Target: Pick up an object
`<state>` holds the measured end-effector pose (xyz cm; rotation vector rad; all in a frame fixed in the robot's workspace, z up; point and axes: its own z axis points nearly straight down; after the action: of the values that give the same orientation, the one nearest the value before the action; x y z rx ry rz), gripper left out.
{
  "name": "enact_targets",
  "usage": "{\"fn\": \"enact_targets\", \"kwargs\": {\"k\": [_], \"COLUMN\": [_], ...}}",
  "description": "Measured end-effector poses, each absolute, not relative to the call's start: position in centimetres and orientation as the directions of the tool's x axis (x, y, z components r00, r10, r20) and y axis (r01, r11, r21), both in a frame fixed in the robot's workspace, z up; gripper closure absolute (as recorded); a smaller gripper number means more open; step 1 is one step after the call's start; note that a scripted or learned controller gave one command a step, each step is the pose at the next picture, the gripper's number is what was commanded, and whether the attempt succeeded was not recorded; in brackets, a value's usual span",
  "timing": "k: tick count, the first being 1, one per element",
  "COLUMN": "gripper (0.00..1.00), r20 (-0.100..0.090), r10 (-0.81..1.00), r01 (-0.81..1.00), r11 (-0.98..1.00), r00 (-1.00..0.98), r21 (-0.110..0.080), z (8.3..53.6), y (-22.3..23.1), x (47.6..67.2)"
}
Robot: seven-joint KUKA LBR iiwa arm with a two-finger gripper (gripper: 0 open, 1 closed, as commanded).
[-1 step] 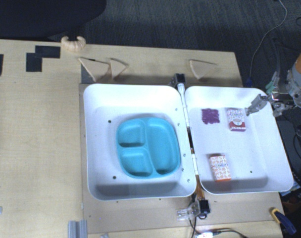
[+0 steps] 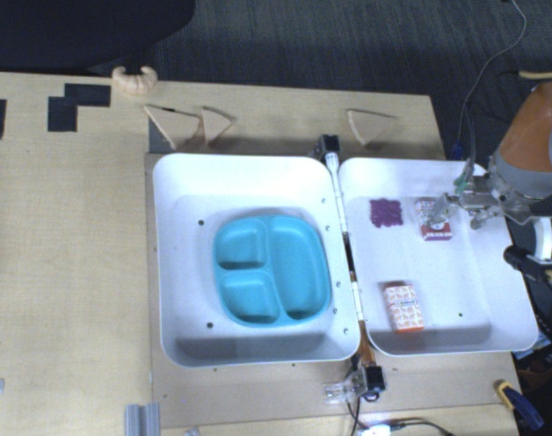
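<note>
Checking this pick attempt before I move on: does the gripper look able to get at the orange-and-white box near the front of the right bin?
Probably yes. The orange-and-white box lies flat and alone on the right bin floor, nothing beside or over it. The gripper hovers further back, above a small red-and-white item.

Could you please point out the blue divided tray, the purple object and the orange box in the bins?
Blue tray (image 2: 271, 268), camera view, on its central divider.
Purple object (image 2: 385, 213), camera view, on its middle.
Orange box (image 2: 403, 306), camera view, on its top face.

The grey arm (image 2: 530, 157) reaches in from the right, its gripper (image 2: 437, 213) apparently lowered, detail blurred.
</note>
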<state>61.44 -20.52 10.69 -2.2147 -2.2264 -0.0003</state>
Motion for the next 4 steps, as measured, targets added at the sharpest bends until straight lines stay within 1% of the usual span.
{"fn": "enact_targets", "kwargs": {"k": [1, 2, 3, 4], "gripper": [0.00, 1.00, 1.00, 1.00], "r20": [0.001, -0.004, -0.001, -0.001], "r10": [1.000, 1.000, 1.000, 1.000], "r01": [1.000, 1.000, 1.000, 1.000], "r11": [0.006, 0.005, 0.006, 0.008], "r00": [-0.006, -0.005, -0.006, -0.008], "r21": [0.006, 0.014, 0.005, 0.009], "z": [8.7, 9.9, 8.6, 22.3], "y": [-20.5, -20.6, -20.5, -16.7], "x": [54.3, 54.5, 65.4, 67.1]}}
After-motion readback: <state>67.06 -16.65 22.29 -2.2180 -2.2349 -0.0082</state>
